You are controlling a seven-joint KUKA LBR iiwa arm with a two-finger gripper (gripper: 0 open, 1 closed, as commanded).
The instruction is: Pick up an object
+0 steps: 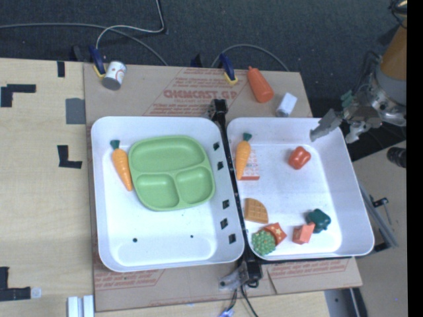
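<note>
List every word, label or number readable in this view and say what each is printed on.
"CHEMCAST GP": red print on the brown cardboard sheet behind the two bins.
Smaller red lines beneath it: too blurred to read.
Red print on the cardboard strip in front of the right bin: too small to read.
Small can at upper left: label unreadable.

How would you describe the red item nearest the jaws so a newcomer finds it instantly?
Start at the right-hand bin. In its upper right part, well apart from the other toys, lies a red toy pepper. It is the only plain red, rounded piece there; the carrot to its left is orange and tapered.
</note>
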